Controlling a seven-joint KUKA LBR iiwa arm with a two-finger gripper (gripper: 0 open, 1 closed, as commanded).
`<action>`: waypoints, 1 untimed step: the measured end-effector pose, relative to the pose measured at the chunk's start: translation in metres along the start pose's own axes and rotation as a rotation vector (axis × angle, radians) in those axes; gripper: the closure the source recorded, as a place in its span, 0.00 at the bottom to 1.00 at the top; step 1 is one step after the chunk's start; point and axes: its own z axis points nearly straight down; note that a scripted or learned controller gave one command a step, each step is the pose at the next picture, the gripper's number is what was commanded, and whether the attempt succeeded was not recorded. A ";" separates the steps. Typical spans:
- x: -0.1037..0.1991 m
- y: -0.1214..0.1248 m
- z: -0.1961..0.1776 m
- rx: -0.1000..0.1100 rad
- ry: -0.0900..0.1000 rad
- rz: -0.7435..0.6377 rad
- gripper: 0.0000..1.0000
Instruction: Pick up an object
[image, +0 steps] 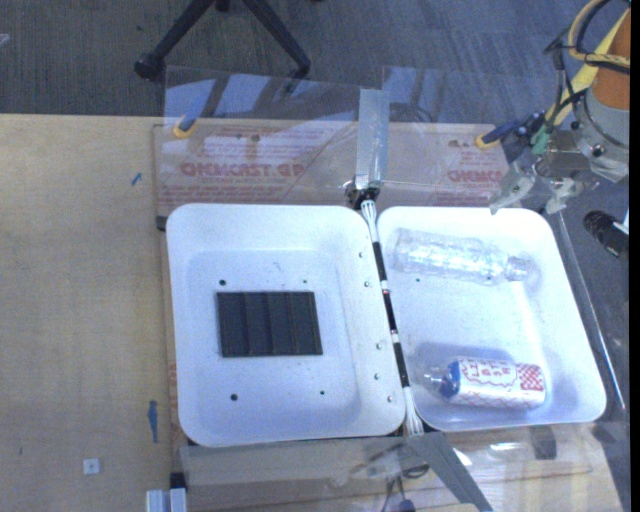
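**Gripper hanging over the far right corner, two bottles lying below**

The gripper (527, 190) is hanging above the far right corner of the right bin (574, 300), with its two thin fingers spreading a little apart and nothing sitting between them. It is touching none of the objects. Coloured cables are trailing from the wrist behind it.

Two bottles are lying in the right bin. The clear plastic bottle (458, 258) is resting on its side along the far part of the floor, nearest the gripper, its cap pointing right. The bottle with the red-and-white label (490, 381) is lying on its side along the near wall, well apart from the first, its blue cap pointing left.

One dark ribbed rectangular pad (269, 323) is lying flat in the middle of the left bin (190, 250). A clear plastic panel with red lettering (240, 165) is standing behind both bins. Nothing is blocking either bottle from above.
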 end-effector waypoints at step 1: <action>-0.033 -0.102 0.134 0.000 0.000 0.057 0.00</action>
